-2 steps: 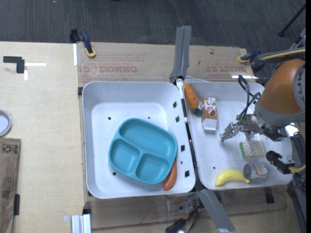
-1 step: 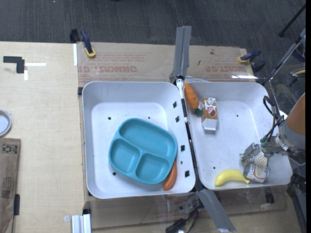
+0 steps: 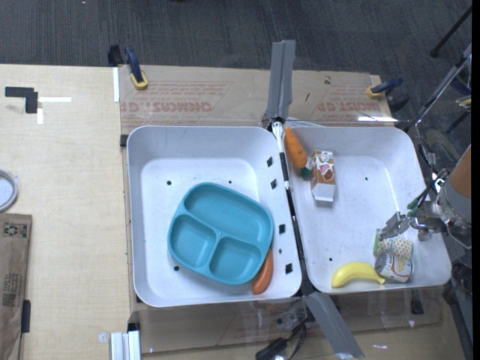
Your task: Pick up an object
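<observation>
In the right bin (image 3: 352,145), the metal gripper (image 3: 393,229) hangs at the near right corner, just above a crinkled, shiny foil pouch (image 3: 396,259); whether its fingers are apart or together cannot be told. A smooth, curved yellow banana (image 3: 355,274) lies just left of the pouch. Farther off sit a small printed carton (image 3: 323,176) and a tapered orange carrot (image 3: 296,150). The left bin (image 3: 150,152) bears a glossy teal divided plate (image 3: 220,233), with a rounded orange sausage-shaped toy (image 3: 262,274) touching its near right edge.

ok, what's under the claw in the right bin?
A crumpled silver packet sits right below the claw, beside the banana. Its top edge is covered by the claw.
</observation>
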`<control>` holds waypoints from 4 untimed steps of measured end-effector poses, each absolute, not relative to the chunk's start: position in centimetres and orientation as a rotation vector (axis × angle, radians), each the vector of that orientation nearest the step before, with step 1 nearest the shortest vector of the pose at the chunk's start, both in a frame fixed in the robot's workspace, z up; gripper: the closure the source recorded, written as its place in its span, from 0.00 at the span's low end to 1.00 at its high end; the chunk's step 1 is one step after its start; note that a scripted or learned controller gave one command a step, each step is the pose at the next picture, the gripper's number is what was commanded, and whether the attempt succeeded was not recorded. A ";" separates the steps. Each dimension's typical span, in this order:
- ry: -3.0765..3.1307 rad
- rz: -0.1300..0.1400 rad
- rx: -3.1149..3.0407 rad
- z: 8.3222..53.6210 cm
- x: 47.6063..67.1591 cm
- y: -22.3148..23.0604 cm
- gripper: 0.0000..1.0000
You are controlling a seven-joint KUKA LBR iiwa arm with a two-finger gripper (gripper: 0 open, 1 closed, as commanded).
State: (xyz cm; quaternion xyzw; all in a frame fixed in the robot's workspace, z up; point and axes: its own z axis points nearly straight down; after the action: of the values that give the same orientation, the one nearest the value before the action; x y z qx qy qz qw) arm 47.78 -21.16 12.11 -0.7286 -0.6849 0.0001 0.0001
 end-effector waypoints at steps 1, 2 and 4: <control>-2.531 0.001 -1.863 20.6 49.4 -20.4 0.00; -2.531 0.000 -1.865 21.5 49.5 -20.4 1.00; -2.382 0.002 -2.048 32.5 58.1 -17.1 1.00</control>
State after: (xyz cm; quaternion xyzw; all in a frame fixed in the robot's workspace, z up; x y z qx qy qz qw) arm 58.06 -17.11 32.49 -0.6519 -0.7583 0.0005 -0.0002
